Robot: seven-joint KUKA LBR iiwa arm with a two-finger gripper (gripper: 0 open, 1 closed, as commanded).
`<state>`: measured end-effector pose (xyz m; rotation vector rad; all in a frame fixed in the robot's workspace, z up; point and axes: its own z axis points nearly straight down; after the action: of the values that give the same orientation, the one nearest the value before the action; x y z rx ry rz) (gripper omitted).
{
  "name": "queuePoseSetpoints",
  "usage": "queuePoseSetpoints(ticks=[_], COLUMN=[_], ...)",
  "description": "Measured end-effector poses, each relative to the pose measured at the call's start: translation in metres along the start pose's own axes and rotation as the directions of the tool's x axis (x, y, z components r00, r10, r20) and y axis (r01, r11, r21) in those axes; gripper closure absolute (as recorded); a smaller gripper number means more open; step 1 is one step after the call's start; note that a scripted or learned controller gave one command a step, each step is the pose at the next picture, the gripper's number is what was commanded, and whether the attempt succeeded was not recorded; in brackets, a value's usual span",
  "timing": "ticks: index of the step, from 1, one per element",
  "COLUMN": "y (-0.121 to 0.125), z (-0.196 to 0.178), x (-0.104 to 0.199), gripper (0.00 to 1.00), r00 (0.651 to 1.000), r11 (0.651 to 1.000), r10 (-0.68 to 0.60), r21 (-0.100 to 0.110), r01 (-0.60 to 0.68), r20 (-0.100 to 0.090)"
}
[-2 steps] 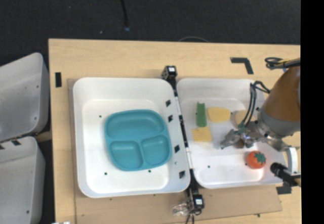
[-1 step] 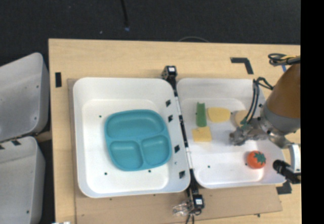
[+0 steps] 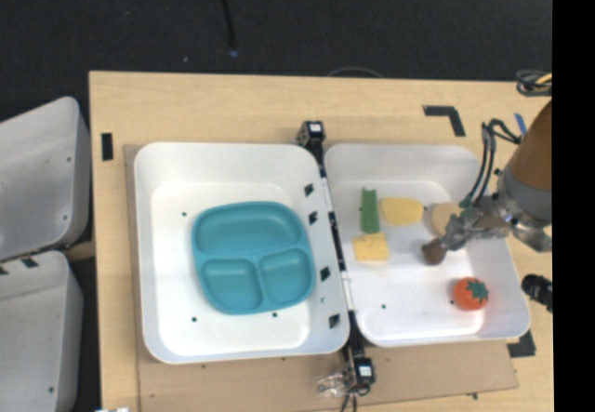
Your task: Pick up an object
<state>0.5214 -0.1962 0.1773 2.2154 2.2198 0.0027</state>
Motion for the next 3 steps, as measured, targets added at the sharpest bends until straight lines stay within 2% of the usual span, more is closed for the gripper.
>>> queuePoseSetpoints(ticks=[2,3], y=[0.0,0.003], z=[-0.098,-0.104], x=[-0.02,0.03], gripper=[1.0,1.0], r00=[1.0,1.0], r11=[1.0,1.0], r10=[0.0,-0.004], r21=[-0.002,0.003], r01=[0.0,0.004], r20=[0.001,-0.003])
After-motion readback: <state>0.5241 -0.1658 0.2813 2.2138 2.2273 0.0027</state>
